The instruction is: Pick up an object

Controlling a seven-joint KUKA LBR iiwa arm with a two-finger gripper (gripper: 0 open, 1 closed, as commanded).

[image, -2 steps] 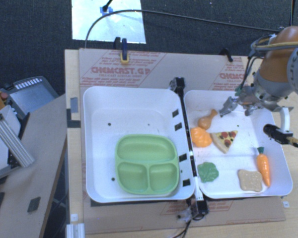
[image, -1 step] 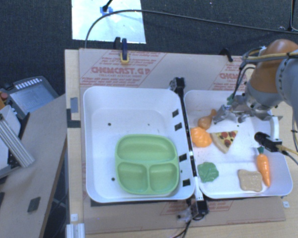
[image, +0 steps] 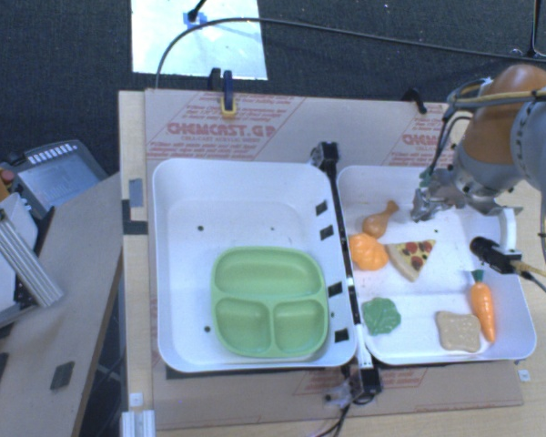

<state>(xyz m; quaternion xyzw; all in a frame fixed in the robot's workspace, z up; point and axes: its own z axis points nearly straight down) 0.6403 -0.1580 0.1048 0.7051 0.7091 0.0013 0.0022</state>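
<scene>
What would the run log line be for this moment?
pincer: over right bin, beside chicken drumstick | nothing seen held | left bin: green tray

Red "CHEMCAST GP" print repeats on the cardboard sheet beneath the bins

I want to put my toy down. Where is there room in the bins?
Left bin: bare floor behind the green tray, up to the back wall. Right bin: crowded with drumstick, orange, pizza, broccoli, bread, carrot and the hand.
</scene>
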